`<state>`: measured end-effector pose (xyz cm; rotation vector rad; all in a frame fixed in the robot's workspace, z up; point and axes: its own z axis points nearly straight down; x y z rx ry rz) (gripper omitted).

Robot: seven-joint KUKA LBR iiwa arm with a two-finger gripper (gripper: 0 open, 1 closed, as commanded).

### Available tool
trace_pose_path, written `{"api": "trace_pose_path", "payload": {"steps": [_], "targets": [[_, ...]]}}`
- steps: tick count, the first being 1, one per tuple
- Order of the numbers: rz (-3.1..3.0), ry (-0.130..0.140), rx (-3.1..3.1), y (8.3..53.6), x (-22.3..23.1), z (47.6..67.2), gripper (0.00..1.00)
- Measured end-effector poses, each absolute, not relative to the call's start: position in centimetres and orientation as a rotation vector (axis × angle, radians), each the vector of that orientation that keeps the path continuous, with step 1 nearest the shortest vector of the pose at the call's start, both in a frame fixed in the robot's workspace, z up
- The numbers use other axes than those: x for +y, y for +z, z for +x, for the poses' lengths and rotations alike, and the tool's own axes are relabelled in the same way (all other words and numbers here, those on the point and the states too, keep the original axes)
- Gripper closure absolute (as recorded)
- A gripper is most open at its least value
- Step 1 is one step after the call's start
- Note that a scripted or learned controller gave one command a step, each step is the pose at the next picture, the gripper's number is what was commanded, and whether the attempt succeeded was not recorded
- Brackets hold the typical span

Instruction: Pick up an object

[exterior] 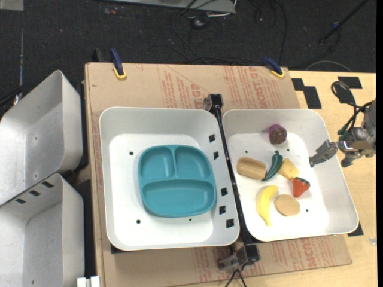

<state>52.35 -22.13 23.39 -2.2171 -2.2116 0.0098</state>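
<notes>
My tool (pixel 326 152) hangs over the right bin (pixel 335 220), grip unreadable. I'd drop squarely on the tomato (pixel 300 186), clear of the banana (pixel 266 202).

Grey metal pincer (pixel 324 152) with dark finger tip; black cables looped beside silver wrist housing (pixel 358 137).

Two white bins (pixel 114 124) side by side; one teal divided plate (pixel 177 180) in the left, six play foods in the right: one banana (pixel 266 203), purple ball (pixel 277 134), bread roll (pixel 251 168), green pepper (pixel 273 165), red piece (pixel 300 187), tan disc (pixel 287 205)
</notes>
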Motion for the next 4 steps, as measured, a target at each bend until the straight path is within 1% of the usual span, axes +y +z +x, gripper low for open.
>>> {"api": "trace_pose_path", "payload": {"steps": [1, 3, 4], "targets": [[-2.22, 0.001, -2.223, 24.0, -22.1, 52.6, 0.0], [-2.214, 0.003, -2.222, 13.9, -20.4, 53.8, 0.0], [-2.219, 0.003, -2.218, 8.9, -20.4, 53.7, 0.0]]}}
